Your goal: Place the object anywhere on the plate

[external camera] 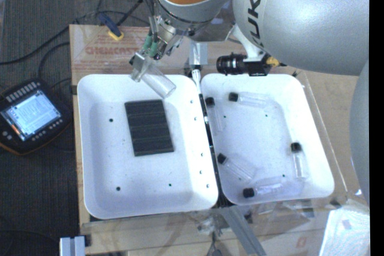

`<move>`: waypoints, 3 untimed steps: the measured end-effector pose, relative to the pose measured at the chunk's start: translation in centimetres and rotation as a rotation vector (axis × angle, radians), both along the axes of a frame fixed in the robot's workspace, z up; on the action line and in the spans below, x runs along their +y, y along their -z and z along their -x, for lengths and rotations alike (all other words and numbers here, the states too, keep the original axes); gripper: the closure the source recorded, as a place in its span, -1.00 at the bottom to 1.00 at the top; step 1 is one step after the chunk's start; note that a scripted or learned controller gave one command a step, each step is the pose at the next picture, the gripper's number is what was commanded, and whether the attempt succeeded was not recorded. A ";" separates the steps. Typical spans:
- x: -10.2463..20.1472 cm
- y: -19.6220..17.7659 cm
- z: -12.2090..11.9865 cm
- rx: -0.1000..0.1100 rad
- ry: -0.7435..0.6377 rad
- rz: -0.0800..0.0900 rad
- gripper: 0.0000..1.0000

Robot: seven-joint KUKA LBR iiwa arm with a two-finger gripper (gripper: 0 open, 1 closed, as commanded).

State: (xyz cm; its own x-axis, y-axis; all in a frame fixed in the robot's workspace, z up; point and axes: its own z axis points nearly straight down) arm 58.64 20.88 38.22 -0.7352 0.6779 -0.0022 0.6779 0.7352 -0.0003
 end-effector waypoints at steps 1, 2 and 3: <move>1.1 -5.2 -0.4 -0.002 -0.325 0.000 1.00; 2.4 10.4 -1.9 0.001 -0.742 -0.002 1.00; 2.4 11.2 -7.6 -0.001 -0.975 -0.001 1.00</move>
